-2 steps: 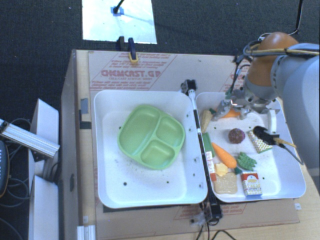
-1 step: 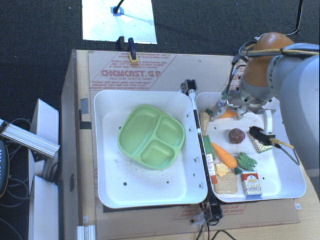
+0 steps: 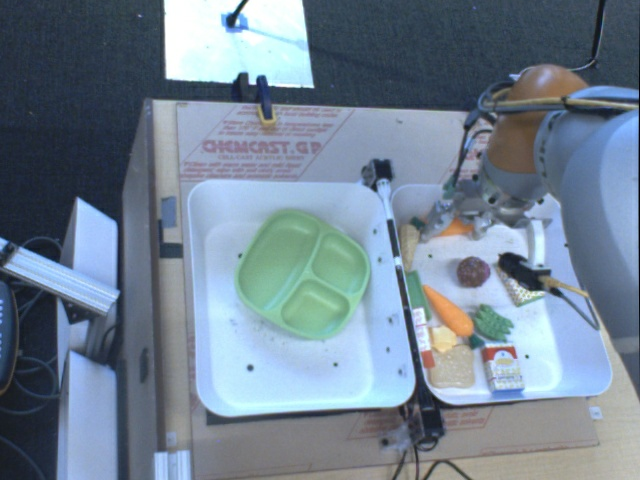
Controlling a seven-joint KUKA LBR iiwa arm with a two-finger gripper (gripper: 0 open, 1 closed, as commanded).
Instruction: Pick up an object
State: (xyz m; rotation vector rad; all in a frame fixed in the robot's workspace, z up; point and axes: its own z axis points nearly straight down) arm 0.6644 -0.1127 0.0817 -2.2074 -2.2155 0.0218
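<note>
**Nothing picked up yet**

In the left bin (image 3: 215,368) lies a green plate (image 3: 303,273), upside or not I cannot tell. The right bin (image 3: 580,363) has the toy food: a carrot (image 3: 449,311), a brown ball (image 3: 474,271), a green leafy bit (image 3: 492,321) and a small red box (image 3: 503,367) (all lying loose). The gripper (image 3: 465,218) is low at the far end of this bin, just by an orange piece (image 3: 452,229). How its grip stands, I cannot tell. The pick is not done.

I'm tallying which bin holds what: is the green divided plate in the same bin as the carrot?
No, the green divided plate lies in the left bin, while the carrot lies in the right bin.
</note>
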